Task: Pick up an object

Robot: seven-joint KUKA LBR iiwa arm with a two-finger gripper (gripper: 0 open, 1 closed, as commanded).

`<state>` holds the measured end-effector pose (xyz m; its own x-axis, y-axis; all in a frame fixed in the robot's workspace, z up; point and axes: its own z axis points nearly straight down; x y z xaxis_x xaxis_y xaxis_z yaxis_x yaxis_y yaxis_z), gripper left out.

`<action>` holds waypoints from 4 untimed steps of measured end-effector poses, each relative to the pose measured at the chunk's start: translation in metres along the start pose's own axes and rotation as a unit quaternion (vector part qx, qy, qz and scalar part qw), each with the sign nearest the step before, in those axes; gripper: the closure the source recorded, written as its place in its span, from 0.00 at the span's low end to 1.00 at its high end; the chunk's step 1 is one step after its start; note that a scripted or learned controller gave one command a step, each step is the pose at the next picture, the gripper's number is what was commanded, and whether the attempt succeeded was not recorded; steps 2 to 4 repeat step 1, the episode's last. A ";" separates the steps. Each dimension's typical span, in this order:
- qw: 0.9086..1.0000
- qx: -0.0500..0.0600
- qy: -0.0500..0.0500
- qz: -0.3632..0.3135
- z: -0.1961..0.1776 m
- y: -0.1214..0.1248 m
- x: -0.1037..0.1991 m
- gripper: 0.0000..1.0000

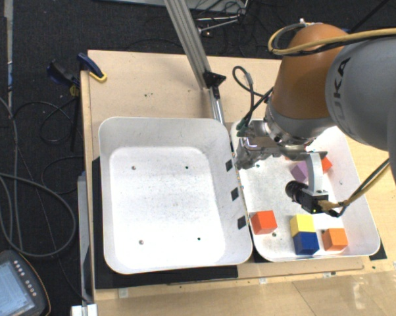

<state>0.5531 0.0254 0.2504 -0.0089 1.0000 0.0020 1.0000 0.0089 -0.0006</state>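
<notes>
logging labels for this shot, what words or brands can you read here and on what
"UK": dark letters on the grey arm, part of a longer brand name; the rest cannot be made out.
Screen at lower left: whatever it shows is too small and blurred to read.

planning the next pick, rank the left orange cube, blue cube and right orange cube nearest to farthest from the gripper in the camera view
1. left orange cube, lower in the picture than the gripper, by the right bin's left wall
2. blue cube, at the bin's front edge
3. right orange cube, front right corner
</notes>
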 end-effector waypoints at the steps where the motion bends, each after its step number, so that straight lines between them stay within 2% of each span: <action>1: 1.000 0.001 0.000 0.000 0.006 -0.004 0.062 1.00; 4: 1.000 0.001 0.000 0.000 0.006 -0.004 0.062 1.00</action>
